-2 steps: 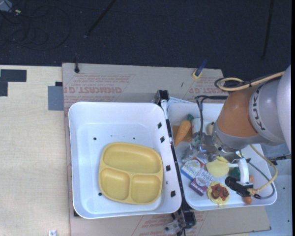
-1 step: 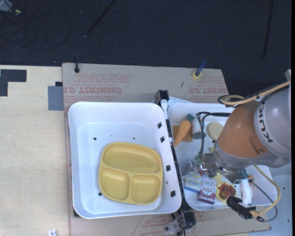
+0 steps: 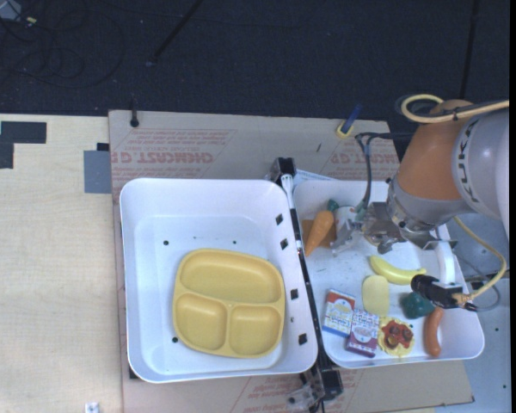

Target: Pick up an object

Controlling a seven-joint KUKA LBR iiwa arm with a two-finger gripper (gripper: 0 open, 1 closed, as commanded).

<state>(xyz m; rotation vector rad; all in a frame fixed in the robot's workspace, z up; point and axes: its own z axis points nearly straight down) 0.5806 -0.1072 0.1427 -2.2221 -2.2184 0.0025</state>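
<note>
The right bin (image 3: 473, 344) holds several toy foods. An orange carrot (image 3: 318, 231) lies at its left wall, a yellow banana (image 3: 396, 271) near the middle, and a pale yellow piece (image 3: 376, 295) below the banana. A small printed box (image 3: 338, 312), a purple box (image 3: 363, 335), a red and yellow pizza piece (image 3: 397, 335), a sausage (image 3: 433, 332) and a green piece (image 3: 417, 304) lie along the front. My gripper (image 3: 350, 228) is low in the bin's back half, just right of the carrot and above the banana. I see nothing held in it.
The left bin (image 3: 146, 231) holds a yellow divided plate (image 3: 230, 301). A black divider (image 3: 294, 265) runs between the two bins. The arm's grey and orange wrist (image 3: 434, 170) hangs over the right bin's back right corner, with cables (image 3: 477, 282) trailing on the right side.
</note>
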